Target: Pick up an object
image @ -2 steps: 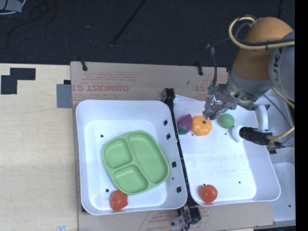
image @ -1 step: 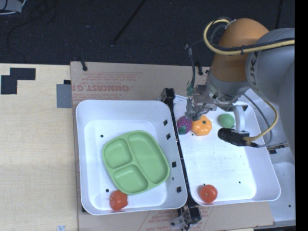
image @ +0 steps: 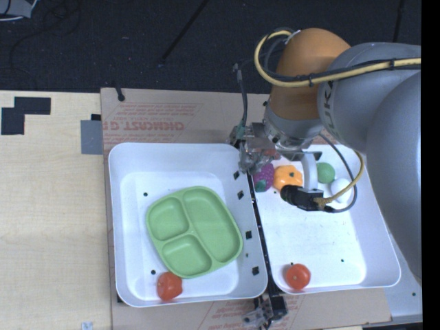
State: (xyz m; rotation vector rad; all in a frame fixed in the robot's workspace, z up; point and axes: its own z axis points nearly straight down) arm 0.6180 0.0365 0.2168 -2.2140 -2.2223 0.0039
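**Gripper low over the toy cluster by the bin divider**

Gripper (image: pixel 265 160) sits low at the far end of the right bin (image: pixel 344 273), close against the divider (image: pixel 256 218) where the two bins meet. From where I stand the wrist hides the fingertips, so I cannot tell how they are set or whether anything is between them.

Just on the right-bin side of the divider, beneath the wrist, lies a tight cluster: a purple toy (image: pixel 262 178), an orange toy (image: pixel 287 177) touching it, a green ball (image: pixel 325 172) a little further from the divider, and something white (image: pixel 342 186) beside that. All look smooth, rounded and plasticky, so they will likely roll or squirt sideways if pinched off-centre. I'd judge a straight descent on one piece safest, fingers closing across its widest part, clear of the divider wall.

Further down the divider, a glossy red tomato (image: pixel 297 276) sits alone and easier. Left of the divider rest a matte green sectioned plate (image: pixel 194 231) and a second tomato (image: pixel 169 285).
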